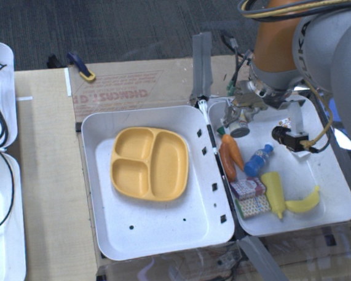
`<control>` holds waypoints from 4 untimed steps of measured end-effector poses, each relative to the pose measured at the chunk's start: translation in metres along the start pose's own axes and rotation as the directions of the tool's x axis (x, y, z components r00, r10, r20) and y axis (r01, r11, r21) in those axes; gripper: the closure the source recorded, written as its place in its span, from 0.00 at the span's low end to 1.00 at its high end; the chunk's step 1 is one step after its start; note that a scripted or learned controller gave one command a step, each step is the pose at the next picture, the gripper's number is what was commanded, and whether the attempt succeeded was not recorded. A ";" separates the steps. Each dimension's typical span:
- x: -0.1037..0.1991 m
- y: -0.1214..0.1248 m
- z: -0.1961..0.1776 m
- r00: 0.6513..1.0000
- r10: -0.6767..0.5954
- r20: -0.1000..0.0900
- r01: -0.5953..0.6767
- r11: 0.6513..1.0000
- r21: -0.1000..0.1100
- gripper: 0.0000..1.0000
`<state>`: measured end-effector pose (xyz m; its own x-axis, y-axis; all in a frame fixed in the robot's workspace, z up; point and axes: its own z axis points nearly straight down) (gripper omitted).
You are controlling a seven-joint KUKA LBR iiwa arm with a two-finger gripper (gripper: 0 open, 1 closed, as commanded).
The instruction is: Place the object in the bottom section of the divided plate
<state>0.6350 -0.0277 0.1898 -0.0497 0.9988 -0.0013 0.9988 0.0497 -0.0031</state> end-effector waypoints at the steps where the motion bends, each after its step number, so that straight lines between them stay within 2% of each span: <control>1: 0.069 0.027 0.000 0.999 -0.037 0.000 0.037 0.999 -0.001 1.00; 2: 0.029 0.025 -0.001 0.975 -0.222 0.001 0.222 0.975 0.000 1.00; 3: 0.017 0.025 -0.024 0.943 -0.334 0.002 0.334 0.943 -0.002 1.00; 4: 0.097 -0.064 -0.047 0.882 -0.472 0.000 0.472 0.882 -0.001 1.00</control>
<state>0.5660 0.0659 0.2366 -0.5152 0.8571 0.0002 0.8570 0.5152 -0.0029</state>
